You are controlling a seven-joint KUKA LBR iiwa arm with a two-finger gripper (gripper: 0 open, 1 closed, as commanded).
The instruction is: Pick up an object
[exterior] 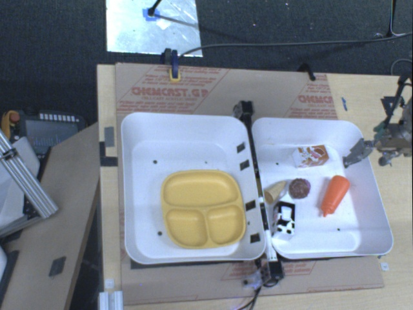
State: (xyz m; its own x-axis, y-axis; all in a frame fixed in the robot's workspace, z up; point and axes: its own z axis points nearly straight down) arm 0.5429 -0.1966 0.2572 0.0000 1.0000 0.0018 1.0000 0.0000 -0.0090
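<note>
gripper (357,152) at right bin's (371,234) right rim | jaws' state: cannot tell | toy carrot (334,195) just below-left, long axis steeply tilted

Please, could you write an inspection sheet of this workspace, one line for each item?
Surface: bench with two white bins, left bin and right bin, side by side.
Job's things: right bin holds orange carrot, brown round piece, small printed packet, black-and-white block, tan wedge.
Clutter: yellow divided tray lies in left bin.
Grippers: tool at right bin's right rim, nothing seen between fingers; open or shut unclear.
Cables: one cable crosses the dark floor behind the bench.
Surroundings: shiny sheet on floor; pendant at left.
</note>
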